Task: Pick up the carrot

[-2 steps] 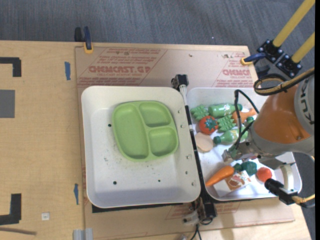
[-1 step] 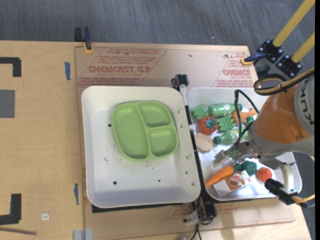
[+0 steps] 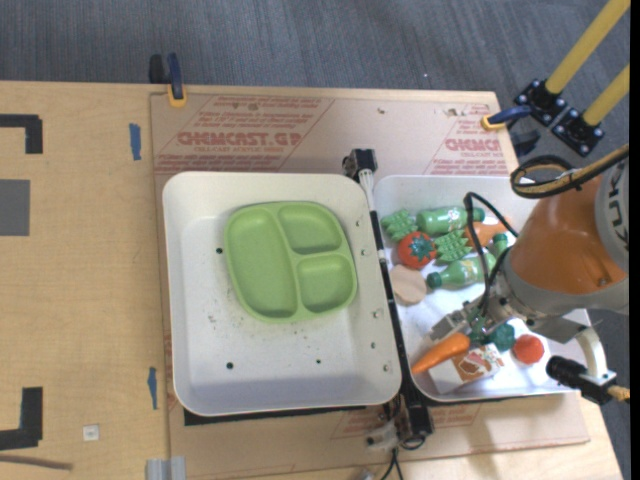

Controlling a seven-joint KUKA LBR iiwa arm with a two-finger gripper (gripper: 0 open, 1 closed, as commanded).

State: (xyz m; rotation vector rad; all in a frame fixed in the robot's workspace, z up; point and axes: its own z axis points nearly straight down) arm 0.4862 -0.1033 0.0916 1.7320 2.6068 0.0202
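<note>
Looming nearest my camera, the grey arm with its orange band [image 3: 565, 253] hangs over the right shallow white bin [image 3: 425, 190], presumably lining up a grasp; its fingers [image 3: 482, 320] sit at the orange carrot's [image 3: 442, 351] thick end, whether closed I cannot tell.

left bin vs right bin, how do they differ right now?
Contents: the left bin holds one green divided plate; the right bin holds a jumble of toy food, including the carrot.
Arm: the gripper is over the right bin by the carrot; nothing reaches into the left bin.
Shared: both are shallow, white, side by side.
</note>
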